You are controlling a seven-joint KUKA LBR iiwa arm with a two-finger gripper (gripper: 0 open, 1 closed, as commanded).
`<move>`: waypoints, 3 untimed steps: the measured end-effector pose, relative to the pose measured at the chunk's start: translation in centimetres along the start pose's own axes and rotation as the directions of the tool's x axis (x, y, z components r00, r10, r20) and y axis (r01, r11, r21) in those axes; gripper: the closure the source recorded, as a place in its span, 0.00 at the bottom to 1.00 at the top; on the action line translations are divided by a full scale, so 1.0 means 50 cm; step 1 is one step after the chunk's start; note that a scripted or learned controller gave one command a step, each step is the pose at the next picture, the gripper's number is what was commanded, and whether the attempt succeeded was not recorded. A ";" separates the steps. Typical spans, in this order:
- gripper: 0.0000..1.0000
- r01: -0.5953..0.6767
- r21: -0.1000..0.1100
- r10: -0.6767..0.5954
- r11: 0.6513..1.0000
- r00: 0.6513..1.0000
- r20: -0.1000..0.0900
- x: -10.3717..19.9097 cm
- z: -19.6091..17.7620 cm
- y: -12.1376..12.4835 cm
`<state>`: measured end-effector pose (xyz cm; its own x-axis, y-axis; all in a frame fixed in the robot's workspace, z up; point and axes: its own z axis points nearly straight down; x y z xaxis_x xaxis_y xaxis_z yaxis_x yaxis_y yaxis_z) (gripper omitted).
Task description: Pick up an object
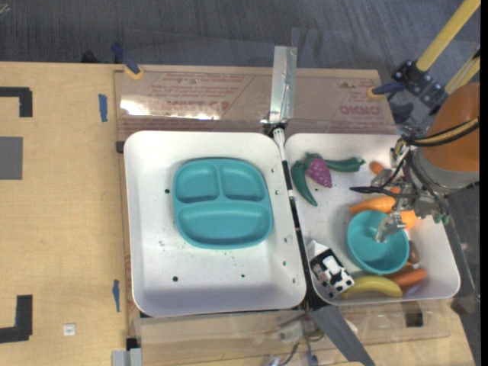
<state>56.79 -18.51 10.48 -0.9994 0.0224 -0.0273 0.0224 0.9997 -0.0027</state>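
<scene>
- Gripper hangs low over the teal bowl in the right bin; whether its claw is released or clenched, I cannot tell.
- Reaching stage, nothing visibly held.
- Next: settle on the bowl's rim or the orange carrot beside it, then clamp.

A teal tray sits mid left bin. In the right bin, the pincer hangs over a teal bowl; a banana lies at the bowl's 6 o'clock, purple grapes at 10.
</scene>
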 end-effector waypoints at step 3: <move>1.00 0.044 -0.001 -0.044 0.999 0.999 -0.008 -0.080 -0.223 0.059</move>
<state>60.56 -15.64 21.72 -0.9996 -0.0217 -0.0189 -0.0217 0.9998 -0.0025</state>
